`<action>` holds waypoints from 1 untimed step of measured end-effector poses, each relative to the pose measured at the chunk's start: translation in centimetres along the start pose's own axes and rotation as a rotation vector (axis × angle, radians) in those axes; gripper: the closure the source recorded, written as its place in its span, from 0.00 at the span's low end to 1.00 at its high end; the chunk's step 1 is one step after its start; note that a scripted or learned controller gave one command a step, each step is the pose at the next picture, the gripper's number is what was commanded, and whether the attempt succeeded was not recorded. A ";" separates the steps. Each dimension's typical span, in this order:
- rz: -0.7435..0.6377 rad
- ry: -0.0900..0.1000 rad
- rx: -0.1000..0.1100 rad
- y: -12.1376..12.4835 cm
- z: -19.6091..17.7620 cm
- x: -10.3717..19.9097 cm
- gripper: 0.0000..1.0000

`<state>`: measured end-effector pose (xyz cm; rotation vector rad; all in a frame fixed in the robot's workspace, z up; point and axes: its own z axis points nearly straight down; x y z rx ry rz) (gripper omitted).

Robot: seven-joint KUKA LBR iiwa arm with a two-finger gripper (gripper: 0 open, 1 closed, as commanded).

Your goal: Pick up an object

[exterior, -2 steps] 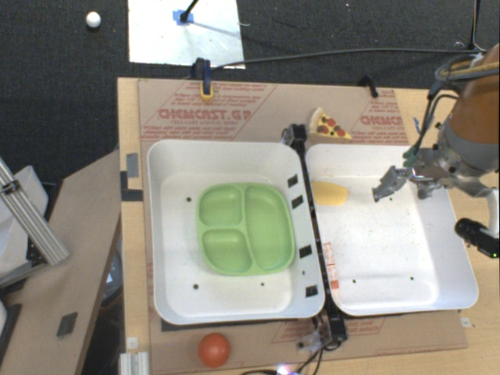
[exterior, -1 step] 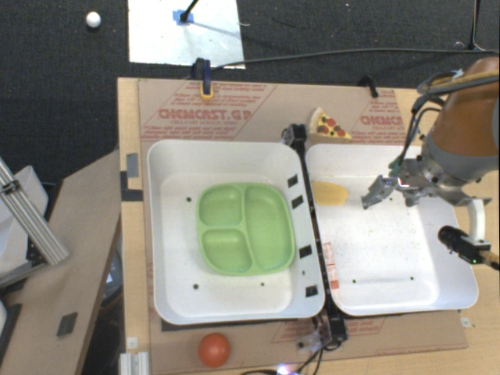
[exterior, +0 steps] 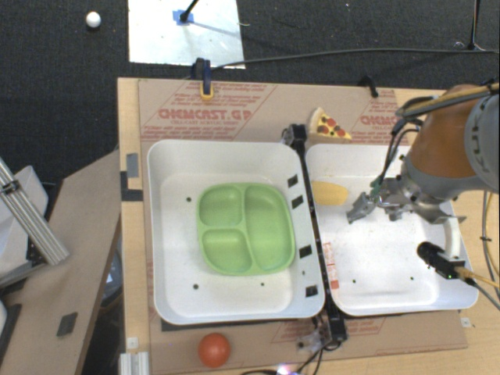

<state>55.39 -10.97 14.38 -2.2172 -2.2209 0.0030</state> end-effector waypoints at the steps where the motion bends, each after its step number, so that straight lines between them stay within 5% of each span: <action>1: 0.000 0.000 -0.002 0.0 5.2 0.0 0.00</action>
